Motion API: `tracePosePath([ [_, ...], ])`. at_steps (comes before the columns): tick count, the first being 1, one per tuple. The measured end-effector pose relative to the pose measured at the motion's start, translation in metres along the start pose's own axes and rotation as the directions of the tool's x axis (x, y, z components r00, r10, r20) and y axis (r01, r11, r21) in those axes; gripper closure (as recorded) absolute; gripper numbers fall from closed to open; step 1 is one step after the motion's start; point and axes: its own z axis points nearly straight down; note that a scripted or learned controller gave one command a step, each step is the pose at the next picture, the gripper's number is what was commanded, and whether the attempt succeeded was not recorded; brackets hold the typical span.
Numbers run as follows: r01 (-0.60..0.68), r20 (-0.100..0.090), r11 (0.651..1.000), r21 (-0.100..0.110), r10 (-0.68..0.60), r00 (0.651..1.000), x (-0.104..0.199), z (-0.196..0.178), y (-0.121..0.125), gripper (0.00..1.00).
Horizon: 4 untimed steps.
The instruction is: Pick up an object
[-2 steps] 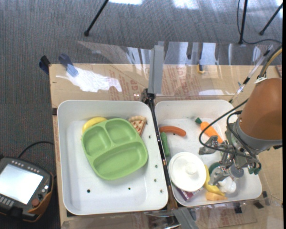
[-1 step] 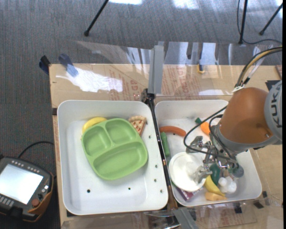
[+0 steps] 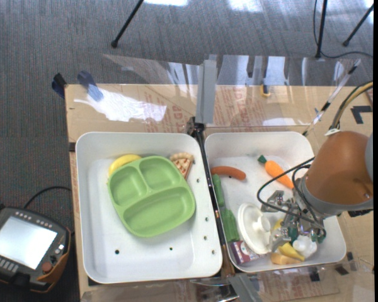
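My gripper [image 3: 291,226] is low in the right bin [image 3: 252,141], near its front right corner, under the orange wrist band [image 3: 340,168]. It sits among a cluster of small toys: a white cup or dish [image 3: 251,222], yellow pieces [image 3: 287,253] and a white item [image 3: 305,247]. Cables and the gripper body hide what lies directly beneath it. An orange carrot [image 3: 277,171] and a reddish sausage [image 3: 229,172] lie farther back in the same bin.
Green sticks [image 3: 218,190] [image 3: 230,225] lie along the right bin's left wall, with a maroon packet [image 3: 242,251] at the front. The left bin [image 3: 94,244] holds a green divided plate [image 3: 152,197], a yellow banana [image 3: 122,162] and a pizza slice [image 3: 184,164].
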Motion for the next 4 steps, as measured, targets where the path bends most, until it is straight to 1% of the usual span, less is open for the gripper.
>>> tracePosePath([
  [1, 0.007, -0.005, 1.0, -0.001, -0.007, 1.0, 0.001, -0.008, 0.002, 1.0],
  [2, 0.008, -0.007, 1.0, -0.001, -0.008, 1.0, 0.001, -0.007, 0.003, 0.0],
  [3, -0.03, -0.016, 1.0, -0.005, 0.03, 0.999, 0.005, 0.005, -0.015, 0.0],
  [4, -0.03, -0.016, 1.0, -0.004, 0.03, 0.999, 0.004, 0.005, -0.015, 0.0],
])
